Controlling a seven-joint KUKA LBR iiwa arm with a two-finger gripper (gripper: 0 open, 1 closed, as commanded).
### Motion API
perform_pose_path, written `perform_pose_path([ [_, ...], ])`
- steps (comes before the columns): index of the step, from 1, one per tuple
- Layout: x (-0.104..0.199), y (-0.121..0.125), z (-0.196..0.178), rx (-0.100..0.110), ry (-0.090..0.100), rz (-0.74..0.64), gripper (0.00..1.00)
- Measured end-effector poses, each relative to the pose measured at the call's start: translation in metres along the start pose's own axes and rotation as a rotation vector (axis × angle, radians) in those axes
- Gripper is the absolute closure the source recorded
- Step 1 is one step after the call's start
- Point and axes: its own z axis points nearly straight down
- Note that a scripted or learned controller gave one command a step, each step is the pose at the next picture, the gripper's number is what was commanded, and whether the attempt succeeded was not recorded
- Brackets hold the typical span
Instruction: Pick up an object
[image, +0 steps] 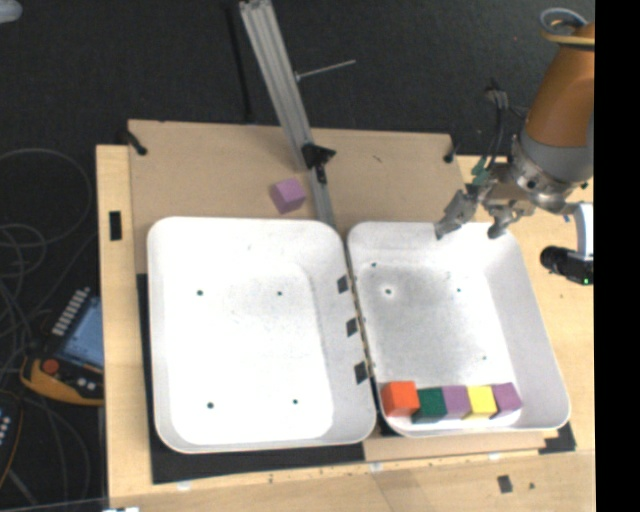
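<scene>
The gripper (470, 220) hung over the right bin's (530, 300) far rim with its fingers spread apart and nothing between them. Bare white floor lay open below it. Along the near wall sat five blocks in a touching row: orange block (401, 397), green (431, 402), purple (456, 400), yellow (482, 400), purple (506, 396).

Arm (562, 95) enters from right, orange band above grey wrist; wrist angled down and toward left; gripper (472, 224) hangs at arm's lower end; two fingers (452, 217) spread apart, pointing down; nothing between them.
</scene>
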Motion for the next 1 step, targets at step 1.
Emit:
perform_pose_path([
  [1, -0.0005, 0.0007, -0.0116, -0.003, -0.002, -0.005, 1.0],
])
